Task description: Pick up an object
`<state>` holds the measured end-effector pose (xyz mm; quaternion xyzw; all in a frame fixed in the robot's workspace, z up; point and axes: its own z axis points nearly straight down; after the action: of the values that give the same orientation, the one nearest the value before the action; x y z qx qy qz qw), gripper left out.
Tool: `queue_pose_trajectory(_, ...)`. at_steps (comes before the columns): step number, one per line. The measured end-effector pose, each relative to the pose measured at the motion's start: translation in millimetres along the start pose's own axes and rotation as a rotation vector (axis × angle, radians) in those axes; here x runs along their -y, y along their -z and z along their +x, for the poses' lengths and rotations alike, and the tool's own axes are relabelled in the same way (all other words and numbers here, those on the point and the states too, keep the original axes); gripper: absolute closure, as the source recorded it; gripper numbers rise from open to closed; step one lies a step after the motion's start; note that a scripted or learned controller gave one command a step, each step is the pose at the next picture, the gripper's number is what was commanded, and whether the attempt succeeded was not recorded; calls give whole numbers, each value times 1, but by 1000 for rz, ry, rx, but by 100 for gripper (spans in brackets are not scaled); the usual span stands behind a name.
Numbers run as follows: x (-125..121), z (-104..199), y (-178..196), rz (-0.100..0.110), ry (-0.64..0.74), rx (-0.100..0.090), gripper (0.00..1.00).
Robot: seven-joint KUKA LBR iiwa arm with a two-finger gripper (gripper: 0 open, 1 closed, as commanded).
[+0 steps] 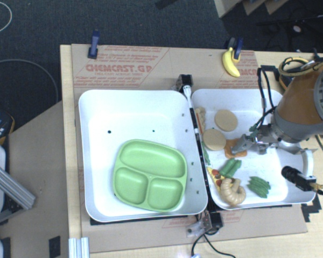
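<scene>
Grey and orange, the arm (304, 104) comes in from the right over the right-hand bin (269, 98), and we see its gripper (242, 147) low inside that bin, pointing left. We cannot tell how the gripper stands at its tip, because it merges with a small brown-orange item (232, 145) that lies right at the tip; whether that piece is being pinched or merely touched we cannot say. Just to the left of the gripper sits a tan round disc (214, 140), and up and slightly left of it a second tan disc (226, 120), both lying flat on the bin floor. Directly below the gripper we find a green pod-like vegetable (231, 167), with a small red and yellow piece (215, 173) beside its lower end. Further below lies a curled beige object (231, 191), near the bin's front rim. Below and to the right of the gripper rests a dark green leafy piece (259, 185). Well to the left, across the divider between the bins, the left bin (97, 122) carries a pale green compartment tray (149, 173). Far above the gripper, outside the bins on the cardboard sheet (151, 69), a yellow banana (231, 63) lies beside a blue clamp (237, 45).
</scene>
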<state>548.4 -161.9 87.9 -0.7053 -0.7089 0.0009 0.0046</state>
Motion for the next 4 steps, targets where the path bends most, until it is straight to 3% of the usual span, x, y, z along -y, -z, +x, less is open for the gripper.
queue_pose_trajectory(1,-52,60,0,-13,2,5,0)
queue_pose_trajectory(2,3,43,-4,-1,-8,3,0)
queue_pose_trajectory(3,0,44,7,-8,-6,5,100)
queue_pose_trajectory(4,-33,20,133,-22,-5,11,100)
